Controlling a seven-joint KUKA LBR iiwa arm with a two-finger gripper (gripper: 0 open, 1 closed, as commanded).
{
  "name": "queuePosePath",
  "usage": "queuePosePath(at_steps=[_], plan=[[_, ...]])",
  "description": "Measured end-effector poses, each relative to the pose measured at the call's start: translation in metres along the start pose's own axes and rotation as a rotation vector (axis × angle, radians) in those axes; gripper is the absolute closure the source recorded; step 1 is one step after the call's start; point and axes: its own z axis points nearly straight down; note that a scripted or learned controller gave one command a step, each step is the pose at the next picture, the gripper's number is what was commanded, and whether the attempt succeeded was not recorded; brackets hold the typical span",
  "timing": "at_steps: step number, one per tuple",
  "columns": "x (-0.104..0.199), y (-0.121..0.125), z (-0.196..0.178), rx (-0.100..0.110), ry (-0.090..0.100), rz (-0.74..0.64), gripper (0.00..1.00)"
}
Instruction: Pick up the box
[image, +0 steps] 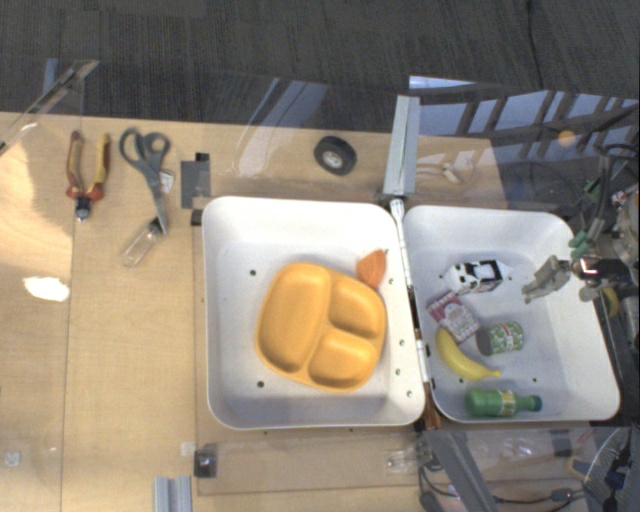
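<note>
Camera view. Small flat cardboard box with red-and-white print (455, 316): lies in the right white bin (560, 225), left of centre, touching the yellow banana (464, 360) below it; long axis runs diagonally from upper left to lower right; its print is too small to read. Beside it: a green-labelled can (502, 337), a green bottle (502, 403), a black-and-white toy (477, 274). Grey two-finger gripper (543, 279): at the bin's right side, well apart from the box, nothing between its fingers; whether they are spread or closed cannot be told. Arm cut off at the right edge.
</note>
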Motion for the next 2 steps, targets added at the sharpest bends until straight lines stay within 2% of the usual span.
queuePosePath(at_steps=[1, 2], plan=[[0.026, 0.046, 0.153, 0.003, 0.001, 0.080, 0.00], [0.069, 0.062, 0.186, -0.014, -0.002, 0.076, 0.00]])
